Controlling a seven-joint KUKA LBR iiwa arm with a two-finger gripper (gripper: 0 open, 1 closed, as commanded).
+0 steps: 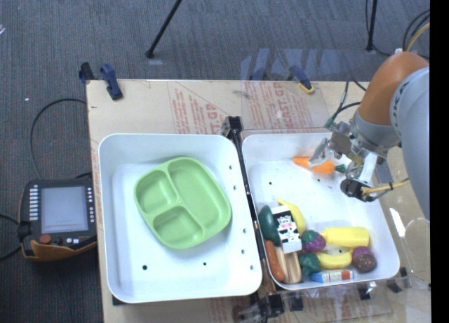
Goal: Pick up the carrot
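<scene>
Carrot [317, 166] in right bin [261, 147], pinched by end effector [327, 162]; bench [196, 107] print unreadable.

The end effector [328, 160] hangs over the right bin's [257, 152] far end, its fingers straddling the carrot [313, 165]; the green plate [182, 201] lies in the left bin [112, 244].

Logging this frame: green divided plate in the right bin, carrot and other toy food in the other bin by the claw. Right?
Not quite. The camera view shows the green divided plate in the left bin. The carrot and other toy food lie in the right bin, by the claw.
</scene>
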